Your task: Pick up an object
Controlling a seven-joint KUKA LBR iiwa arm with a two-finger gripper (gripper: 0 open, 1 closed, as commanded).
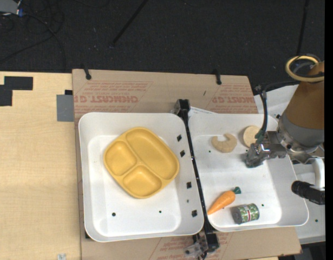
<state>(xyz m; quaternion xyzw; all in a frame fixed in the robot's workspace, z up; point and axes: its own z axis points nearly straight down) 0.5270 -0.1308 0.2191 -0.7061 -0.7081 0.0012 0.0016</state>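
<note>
The gripper (254, 158) hangs low in the right bin (285, 221), just right of the tan crescent piece (224, 143), finger state impossible to tell, so it may close beside the piece and lift nothing

I record two white bins (96, 145). The left one carries a yellow divided plate (141, 162). In the right bin (285, 199) I note an orange carrot (221, 201) with a green tip, a small jar (246, 213) with a green patterned label, and two pale tan pieces (225, 143). The gripper (255, 157) is dark grey metal. The bench (31, 177) is light wood; the cardboard (155, 93) beneath the bins is brown with red print.
</note>
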